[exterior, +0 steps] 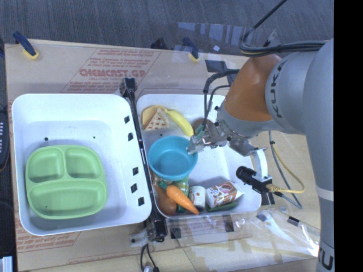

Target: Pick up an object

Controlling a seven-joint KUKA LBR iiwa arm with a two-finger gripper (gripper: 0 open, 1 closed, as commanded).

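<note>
A blue bowl [170, 157] lies in the middle of the right bin [249, 205], partly over the things below it. My gripper [198, 141] is at the bowl's right rim and touches or nearly touches it; the grey wrist and the orange band rise to its upper right. The arm hides the bin's right part. A yellow banana [180, 121] and a tan wedge of toy bread [154, 118] lie just behind the bowl. In front of it are an orange carrot [182, 198], a small white can [197, 195] and a small printed carton [221, 194].
The left bin [68, 115] holds a green divided plate [67, 180] at its front left. A black clamp strip [136, 152] runs between the two bins. Cables hang off the arm at the right, over the bench's cardboard.
</note>
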